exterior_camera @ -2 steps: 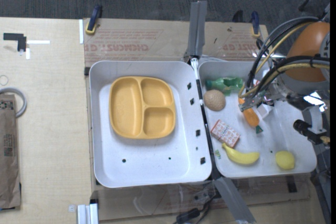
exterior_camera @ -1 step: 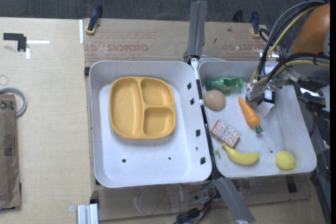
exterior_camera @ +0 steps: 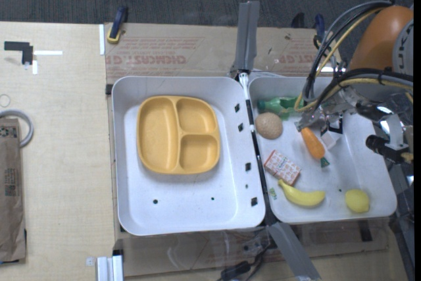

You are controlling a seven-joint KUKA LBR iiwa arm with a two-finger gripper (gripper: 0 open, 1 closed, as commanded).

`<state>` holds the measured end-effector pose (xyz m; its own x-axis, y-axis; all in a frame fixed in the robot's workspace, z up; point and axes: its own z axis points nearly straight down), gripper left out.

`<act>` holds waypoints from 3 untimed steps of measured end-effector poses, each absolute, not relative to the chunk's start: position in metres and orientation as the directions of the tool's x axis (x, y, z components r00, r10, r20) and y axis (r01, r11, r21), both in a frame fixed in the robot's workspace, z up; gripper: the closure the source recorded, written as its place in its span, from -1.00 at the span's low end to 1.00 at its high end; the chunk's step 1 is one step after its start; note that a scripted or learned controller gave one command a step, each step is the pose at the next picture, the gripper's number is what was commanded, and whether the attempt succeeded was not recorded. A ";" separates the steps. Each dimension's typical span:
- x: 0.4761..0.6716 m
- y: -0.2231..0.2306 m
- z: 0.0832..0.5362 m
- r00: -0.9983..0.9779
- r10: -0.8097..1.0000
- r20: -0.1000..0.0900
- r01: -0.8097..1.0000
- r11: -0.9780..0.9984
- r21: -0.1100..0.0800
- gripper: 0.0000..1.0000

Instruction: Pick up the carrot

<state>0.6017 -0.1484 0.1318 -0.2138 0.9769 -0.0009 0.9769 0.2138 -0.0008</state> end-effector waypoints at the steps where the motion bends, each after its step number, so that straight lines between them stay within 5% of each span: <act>1: 0.595 -0.153 0.130 -0.201 0.980 0.000 0.980 0.201 -0.001 -1.00; 2: 0.614 -0.146 0.103 -0.341 0.940 -0.014 0.940 0.341 0.022 -1.00; 3: 0.633 -0.123 0.096 -0.464 0.886 -0.016 0.886 0.464 0.004 -1.00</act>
